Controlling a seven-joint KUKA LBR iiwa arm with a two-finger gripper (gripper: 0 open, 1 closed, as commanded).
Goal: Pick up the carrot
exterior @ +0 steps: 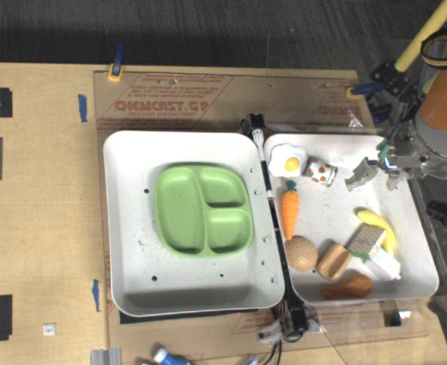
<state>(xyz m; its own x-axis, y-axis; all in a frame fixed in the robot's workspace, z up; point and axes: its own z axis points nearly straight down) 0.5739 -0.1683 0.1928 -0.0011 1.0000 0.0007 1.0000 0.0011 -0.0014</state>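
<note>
Carrot (pixel 290 212) is seen lying in right bin (pixel 425 276), against its left wall, between fried egg (pixel 288 162) and brown potato (pixel 302 253). Gripper (pixel 364 172) is poised over bin's far right part, well apart from carrot; its grip state cannot be told.

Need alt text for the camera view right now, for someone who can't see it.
The carrot lies untouched along the left wall of the right bin, while the gripper hovers near that bin's far right side, apart from it. A fried egg, banana and other toy foods share that bin; the left bin holds a green divided plate.
</note>
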